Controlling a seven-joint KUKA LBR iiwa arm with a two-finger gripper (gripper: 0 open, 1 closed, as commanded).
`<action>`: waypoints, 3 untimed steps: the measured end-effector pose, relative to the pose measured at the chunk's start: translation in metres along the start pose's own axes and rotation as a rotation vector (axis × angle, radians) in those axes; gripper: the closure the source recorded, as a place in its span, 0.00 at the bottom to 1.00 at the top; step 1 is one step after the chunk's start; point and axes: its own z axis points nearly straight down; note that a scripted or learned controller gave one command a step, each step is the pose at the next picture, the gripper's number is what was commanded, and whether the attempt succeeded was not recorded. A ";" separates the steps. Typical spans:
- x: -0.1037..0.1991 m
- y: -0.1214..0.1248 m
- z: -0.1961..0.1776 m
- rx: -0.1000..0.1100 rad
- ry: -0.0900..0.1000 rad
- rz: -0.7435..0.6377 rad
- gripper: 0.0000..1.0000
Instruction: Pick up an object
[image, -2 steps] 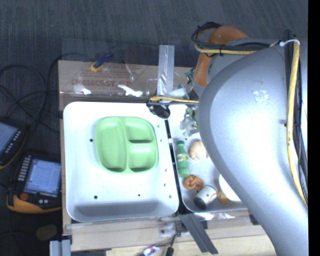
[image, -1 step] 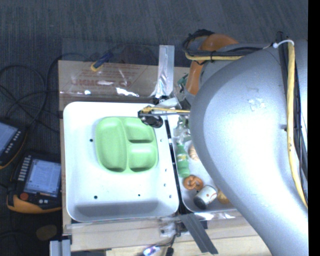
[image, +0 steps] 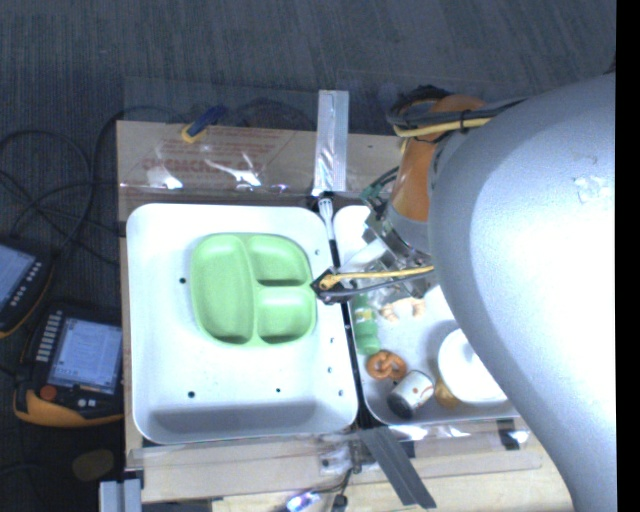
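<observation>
My gripper (image: 392, 288) hangs low over the upper left part of the right bin (image: 350, 225), under the grey arm with its orange band. Just below it in that bin lie a small green item (image: 364, 326) and some pale bits (image: 402, 310). Further toward the front sit an orange-brown ring-shaped item (image: 383, 364), a grey metal cup on its side (image: 408, 392) and a white round bowl (image: 465, 366), partly hidden by the arm. I see nothing held by the gripper.
A green divided plate (image: 252, 288) lies in the left bin (image: 160, 400). The wall between the two bins runs just left of the gripper. The arm's bulk covers the right bin's right side.
</observation>
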 end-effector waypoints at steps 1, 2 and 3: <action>-0.008 0.019 -0.055 -0.002 0.002 -0.319 1.00; -0.004 0.070 -0.100 -0.003 0.002 -0.725 1.00; 0.009 0.094 0.000 -0.001 0.000 -0.566 1.00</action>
